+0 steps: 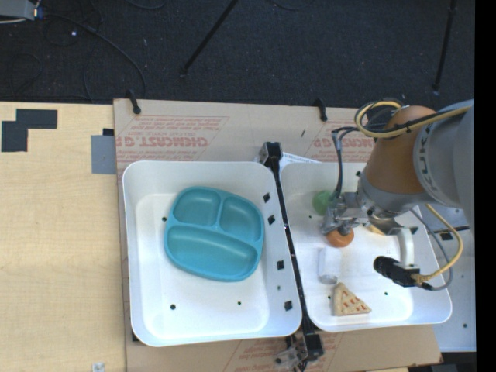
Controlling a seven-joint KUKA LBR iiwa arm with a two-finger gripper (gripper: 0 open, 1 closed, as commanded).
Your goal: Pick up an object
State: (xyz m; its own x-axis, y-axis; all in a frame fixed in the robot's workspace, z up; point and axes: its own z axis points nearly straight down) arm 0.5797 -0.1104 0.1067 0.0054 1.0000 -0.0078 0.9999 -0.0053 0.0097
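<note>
Gripper (339, 225) down in the right bin (434, 308), directly above a small orange round object (339, 239), apparently touching its top; whether closed on it or merely poised impossible to tell, the metal parts blurring together from this angle. Probably a light toy fruit, smooth and rounded, so likely to roll or squirt out sideways under an off-centre pinch; best taken across its widest middle. Just up and left of the gripper, a green object (322, 201), half hidden, near enough to be nudged. Below the gripper, a small pale cylinder (328, 266), possibly a cup, light and easily tipped. Further down, a tan waffle-like wedge (349, 301), flat and stiff, hard to get under, near the bin's front wall. To the left, the black divider (283, 231) between bins close by, leaving little sideways room there. Beyond it, the left bin (147, 301) with a teal divided plate (214, 233), well apart. More open floor lower right of the gripper.
</note>
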